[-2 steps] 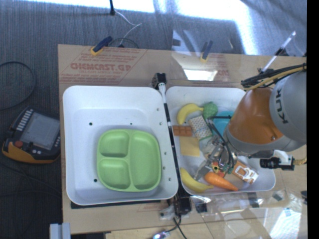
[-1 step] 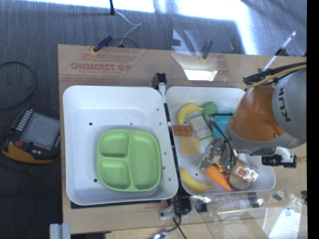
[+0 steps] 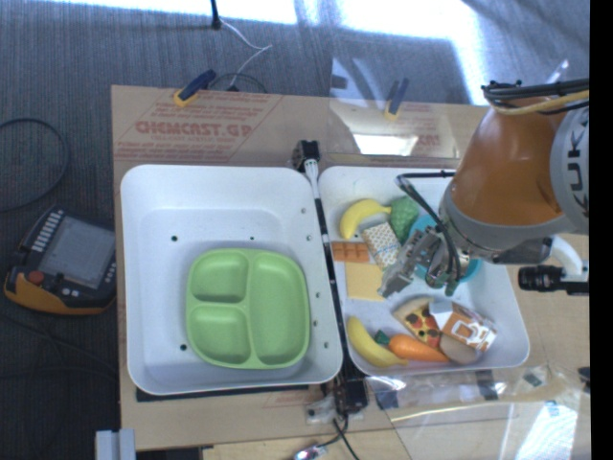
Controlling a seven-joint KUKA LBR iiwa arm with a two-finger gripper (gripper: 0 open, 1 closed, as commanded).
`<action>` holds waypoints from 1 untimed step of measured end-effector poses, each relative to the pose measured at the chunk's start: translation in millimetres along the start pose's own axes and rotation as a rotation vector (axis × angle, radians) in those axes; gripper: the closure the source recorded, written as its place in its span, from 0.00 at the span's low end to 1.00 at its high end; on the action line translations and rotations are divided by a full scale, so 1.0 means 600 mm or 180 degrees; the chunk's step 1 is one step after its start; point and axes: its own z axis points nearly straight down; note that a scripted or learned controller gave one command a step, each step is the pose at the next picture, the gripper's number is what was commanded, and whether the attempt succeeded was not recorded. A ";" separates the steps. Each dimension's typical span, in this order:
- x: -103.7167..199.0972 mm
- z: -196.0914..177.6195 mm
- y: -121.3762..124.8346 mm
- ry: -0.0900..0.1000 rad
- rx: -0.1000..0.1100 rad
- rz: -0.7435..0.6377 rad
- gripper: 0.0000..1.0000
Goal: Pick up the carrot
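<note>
The orange carrot point(image 3: 418, 349) with a green stub lies near the front edge of the right bin point(image 3: 512, 351), between a banana point(image 3: 368, 344) and a brown-and-white packet point(image 3: 468, 334). My gripper point(image 3: 420, 268) hangs over the middle of the right bin, above and behind the carrot and apart from it. Nothing shows held in it. A pizza slice point(image 3: 419, 317) lies between the gripper and the carrot.
The right bin also holds a second banana point(image 3: 358, 216), a waffle piece point(image 3: 381, 242), a green item point(image 3: 404, 217), an orange bar point(image 3: 348, 251) and a yellow cheese slice point(image 3: 362, 280). The left bin point(image 3: 153, 209) holds a green divided plate point(image 3: 247, 308). A handheld pendant point(image 3: 65, 262) lies far left.
</note>
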 end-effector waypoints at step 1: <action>0.002 0.010 -0.006 0.0036 0.0029 0.0016 0.00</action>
